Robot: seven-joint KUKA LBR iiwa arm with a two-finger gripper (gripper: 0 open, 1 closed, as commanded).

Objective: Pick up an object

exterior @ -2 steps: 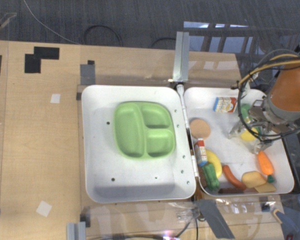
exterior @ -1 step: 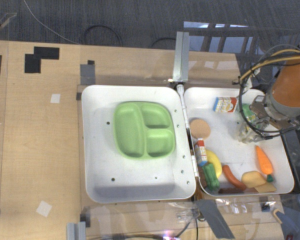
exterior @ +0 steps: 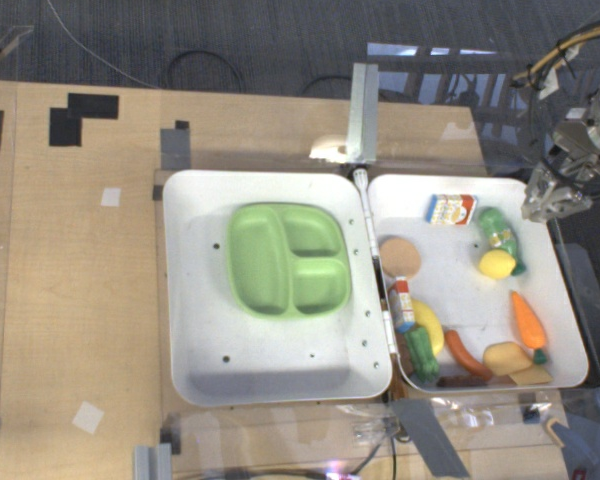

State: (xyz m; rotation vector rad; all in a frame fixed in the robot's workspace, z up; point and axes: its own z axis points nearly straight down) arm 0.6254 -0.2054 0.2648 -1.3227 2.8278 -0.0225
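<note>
- Two white bins sit side by side on the bench (exterior: 70, 298), touching along their inner rims.
- Left bin (exterior: 195, 353): holds one green tray (exterior: 286, 258) with three compartments, lying flat near the bin's middle, slightly toward 12 o'clock. Its compartments hold nothing.
- Right bin (exterior: 570, 318): holds a scatter of toy foods, any of which could be picked.
- A brown disc (exterior: 400, 257) lies at the 9 o'clock side, near the inner rim.
- A small bottle (exterior: 403, 303) with a red cap lies just below the disc, toward 7 o'clock.
- A banana (exterior: 429, 327) touches the bottle; a dark green vegetable (exterior: 421, 356) lies against it at 7 o'clock.
- A red-and-white box (exterior: 450, 209) lies at 12 o'clock.
- A sausage (exterior: 464, 353) lies at 6 o'clock, beside a potato (exterior: 506, 354) resting on a tan slice (exterior: 531, 374).
- A lemon (exterior: 496, 263) lies at 2 o'clock, touching a green bottle (exterior: 497, 230) that runs behind it.
- A carrot (exterior: 528, 320) lies at 4 o'clock, near the outer rim.
- The gripper (exterior: 552, 197) hangs over the right bin's 1 o'clock corner, apart from every item. Nothing shows between its fingers; whether they are spread or closed cannot be told.
</note>
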